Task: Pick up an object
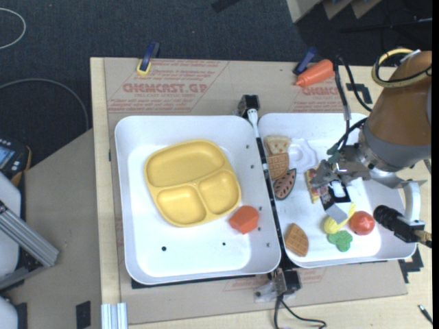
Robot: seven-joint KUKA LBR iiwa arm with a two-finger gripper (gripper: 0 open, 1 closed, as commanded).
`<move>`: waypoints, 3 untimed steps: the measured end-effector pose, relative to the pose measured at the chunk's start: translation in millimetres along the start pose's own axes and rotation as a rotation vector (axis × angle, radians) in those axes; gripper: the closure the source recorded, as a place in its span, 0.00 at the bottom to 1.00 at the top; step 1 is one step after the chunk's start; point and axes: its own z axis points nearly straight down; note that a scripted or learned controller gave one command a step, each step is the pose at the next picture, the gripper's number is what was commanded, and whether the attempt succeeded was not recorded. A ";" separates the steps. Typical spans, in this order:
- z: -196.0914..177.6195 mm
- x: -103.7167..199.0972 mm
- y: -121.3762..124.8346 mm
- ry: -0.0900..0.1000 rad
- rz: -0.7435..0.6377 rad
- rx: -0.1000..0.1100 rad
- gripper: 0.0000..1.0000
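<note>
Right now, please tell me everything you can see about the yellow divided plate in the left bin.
The yellow divided plate looks like smooth, matte plastic with rounded corners and a raised rim. Ridges split it into three compartments: one large across the far side and two smaller on the near side. It lies flat and right side up, turned at a slant, on the floor of the left bin. An orange-red toy sits right beside its near right corner, possibly touching it.

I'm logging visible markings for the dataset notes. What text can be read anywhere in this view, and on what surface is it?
"CHEMCAST GP": red print on the brown paper-faced sheet behind the left white bin.
Red print behind the right white bin: cut off, unreadable.
Smaller red lines beneath: too blurred to read.
</note>
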 end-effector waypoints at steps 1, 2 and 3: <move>-20.4 0.2 1.1 0.000 0.001 0.001 1.00; -27.6 55.6 -1.7 0.003 -0.005 0.004 1.00; -19.1 107.6 17.5 0.002 -0.004 0.004 1.00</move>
